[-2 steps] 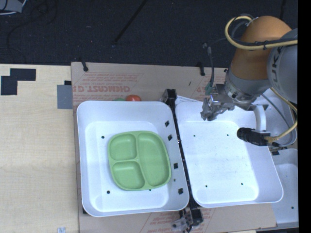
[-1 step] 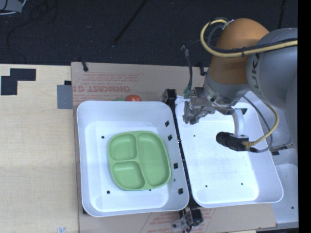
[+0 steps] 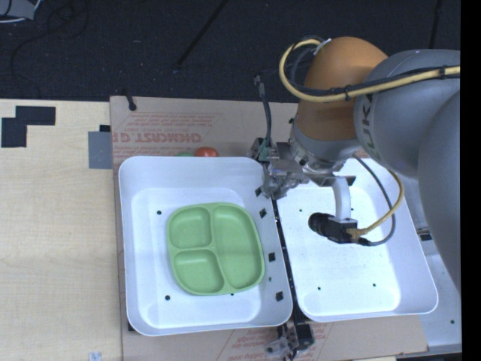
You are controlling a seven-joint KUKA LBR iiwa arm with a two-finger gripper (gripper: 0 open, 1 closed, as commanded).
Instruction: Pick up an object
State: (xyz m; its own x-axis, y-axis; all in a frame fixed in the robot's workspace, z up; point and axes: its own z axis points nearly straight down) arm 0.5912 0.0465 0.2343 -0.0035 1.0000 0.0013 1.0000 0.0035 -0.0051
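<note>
Your green plate looks light, stiff and slick; take its rim; I cannot tell the gripper's jaw state

Left white bin: one green divided plate. Right white bin: grey arm overhead, gripper at the shared rim.

Grey arm — orange band above the wrist — looped yellow cables.
</note>
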